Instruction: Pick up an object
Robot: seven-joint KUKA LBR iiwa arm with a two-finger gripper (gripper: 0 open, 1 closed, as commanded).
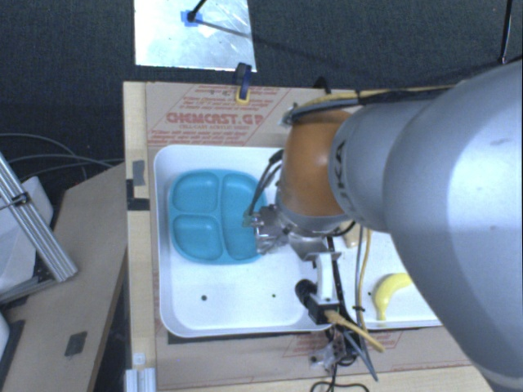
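A blue divided plate [206, 216] lies in the left white bin [237, 296], towards its far side. My gripper [260, 225] hangs low over the plate's right edge, under the orange wrist band, and the wrist hides most of it. A yellow banana [390, 291] lies in the right bin [413, 315], partly covered by the arm.
The big grey arm spans the right half of the view and hides most of the right bin. Cardboard with red print [214, 114] lies behind the bins. The near part of the left bin's floor shows bare white.
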